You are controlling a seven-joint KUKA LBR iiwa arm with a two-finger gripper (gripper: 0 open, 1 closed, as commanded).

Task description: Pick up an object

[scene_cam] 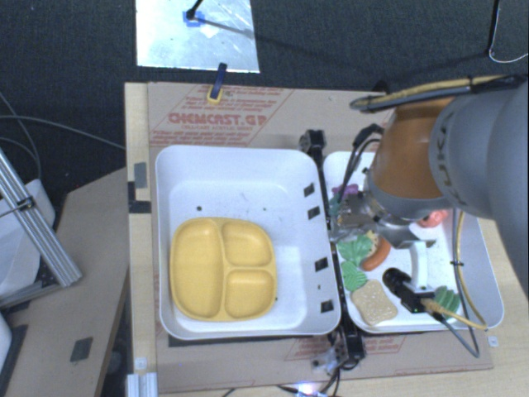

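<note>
Toast (374, 304) lies at the near left of the right bin (494, 304), with a green leafy piece (355, 251) just beyond it and an orange sausage (376, 256) touching the leaf's right edge. The arm (463, 155) reaches in from the right. The claw (357, 220) hangs low over the bin's left side, above the leaf; I cannot tell whether it is wide or narrow. A yellow divided plate (221, 267) rests in the left bin (240, 168), toward its near side
</note>
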